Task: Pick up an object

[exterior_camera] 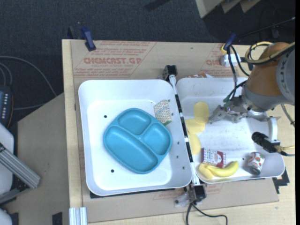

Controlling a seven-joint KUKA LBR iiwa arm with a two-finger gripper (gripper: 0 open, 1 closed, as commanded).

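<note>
I see no object lifted yet; the pick remains to be done. The yellow plastic banana (pixel 218 170) lies at six o'clock in the right white bin (pixel 276 171), touching the small red-and-white carton (pixel 213 157). The gripper (pixel 229 113) hangs at twelve o'clock; I cannot tell its state.

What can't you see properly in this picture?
- End effector: camera view; the arm's wrist covers it from above, so whether it is open or shut cannot be told.
- Packet by the blue plate: too small to read its print.
- Can: label too small and blurred to read.
- Red carton: the banana hides its lower edge.
</note>
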